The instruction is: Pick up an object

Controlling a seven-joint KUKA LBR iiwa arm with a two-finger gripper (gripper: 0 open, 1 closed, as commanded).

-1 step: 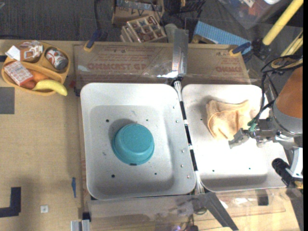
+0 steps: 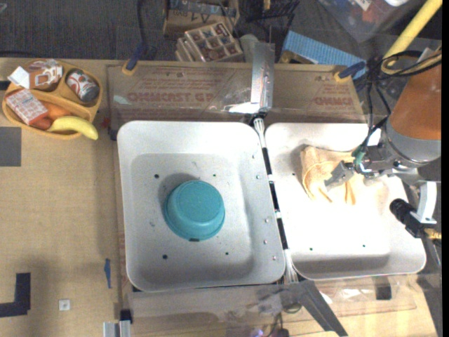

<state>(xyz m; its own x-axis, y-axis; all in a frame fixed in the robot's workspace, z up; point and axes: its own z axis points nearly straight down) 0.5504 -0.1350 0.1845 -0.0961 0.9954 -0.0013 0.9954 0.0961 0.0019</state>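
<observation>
Two shallow white bins sit side by side on the bench. An upturned teal bowl (image 2: 195, 210) rests in the left bin (image 2: 140, 153). In the right bin (image 2: 351, 258), the gripper (image 2: 342, 176) is low beside a crumpled tan cloth (image 2: 314, 168), touching its right edge. A yellow tray of toy food (image 2: 49, 100) stands at upper left

bowl (image 2: 195, 209) upside down in the left bin (image 2: 140, 153), cloth (image 2: 317, 170) in the right bin (image 2: 393, 258) near its back, gripper (image 2: 342, 176) just right of the cloth, tray (image 2: 49, 104) far left
</observation>
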